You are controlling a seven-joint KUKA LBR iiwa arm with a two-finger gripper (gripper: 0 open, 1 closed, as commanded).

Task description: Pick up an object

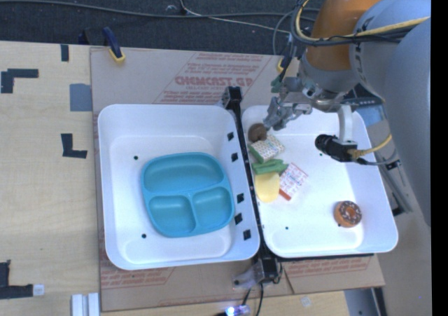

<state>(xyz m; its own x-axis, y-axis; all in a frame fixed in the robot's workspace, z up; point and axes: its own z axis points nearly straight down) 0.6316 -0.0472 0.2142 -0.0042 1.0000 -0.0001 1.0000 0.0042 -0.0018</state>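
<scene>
My gripper (275, 118) hangs over the far left part of the right bin (371, 237), just right of a small brown round object (257, 131). Below it lie a patterned cracker-like piece (267, 148), a green piece (269, 166), a yellow object (266, 187) and a white packet with red print (292, 181). A chocolate doughnut (348, 214) rests near the bin's front right corner. Nothing shows between the fingers.
The left bin (115, 237) holds a blue three-compartment tray (187, 193). Black clips (232, 99) run along the wall between the bins. A black cable fitting (334, 146) hangs over the right bin, and the arm's bulk covers its far right side.
</scene>
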